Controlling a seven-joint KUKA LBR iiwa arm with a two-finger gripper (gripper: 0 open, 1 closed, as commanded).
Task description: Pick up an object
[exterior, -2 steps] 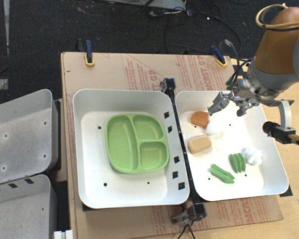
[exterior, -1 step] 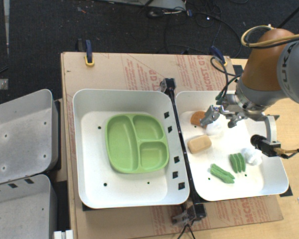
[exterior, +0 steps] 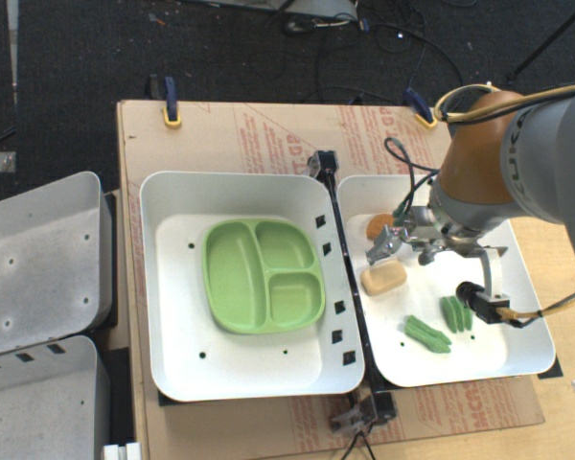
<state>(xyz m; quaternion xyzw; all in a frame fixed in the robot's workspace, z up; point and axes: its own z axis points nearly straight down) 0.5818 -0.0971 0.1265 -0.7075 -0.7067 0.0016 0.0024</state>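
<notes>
Tan and bread-like, a small object (exterior: 383, 278) lay in the right bin (exterior: 527, 353), just below the end effector (exterior: 391, 241). Whether that end effector was clenched, I couldn't tell. A green divided plate (exterior: 264, 275) sat in the left bin (exterior: 172, 257).

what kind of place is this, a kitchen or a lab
Most likely a robotics lab, not a kitchen: a grey arm reaches over two white bins on a clamped board, with loose cables on dark carpet.

Gripper (exterior: 387, 245) lowered — seemingly open.
</notes>
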